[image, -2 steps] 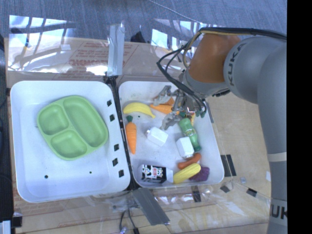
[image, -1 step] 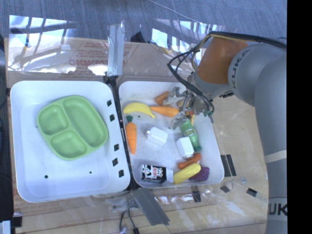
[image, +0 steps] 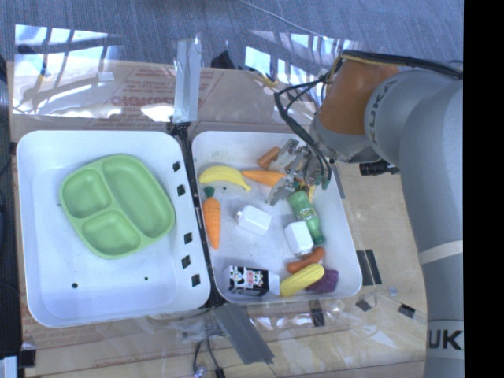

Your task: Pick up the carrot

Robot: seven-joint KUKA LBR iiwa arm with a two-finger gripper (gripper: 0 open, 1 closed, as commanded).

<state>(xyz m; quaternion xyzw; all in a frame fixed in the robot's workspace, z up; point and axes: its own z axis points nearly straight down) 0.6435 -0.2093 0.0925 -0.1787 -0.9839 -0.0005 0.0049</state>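
Note:
A carrot (image: 212,220) with a green top lies lengthwise near the left wall of the right bin (image: 346,235). A second orange, carrot-shaped piece (image: 263,177) lies across the bin's upper middle, its right end at my gripper (image: 293,173). A third small orange piece (image: 268,157) sits just above it. My gripper is low over the bin's upper right part, well to the right of the green-topped carrot.
The right bin also holds a banana (image: 223,177), a white block (image: 254,219), a green bottle (image: 305,213), a white cube (image: 298,237), a yellow piece (image: 302,279) and a black-and-white carton (image: 249,279). A green divided plate (image: 116,205) lies in the left bin (image: 39,235).

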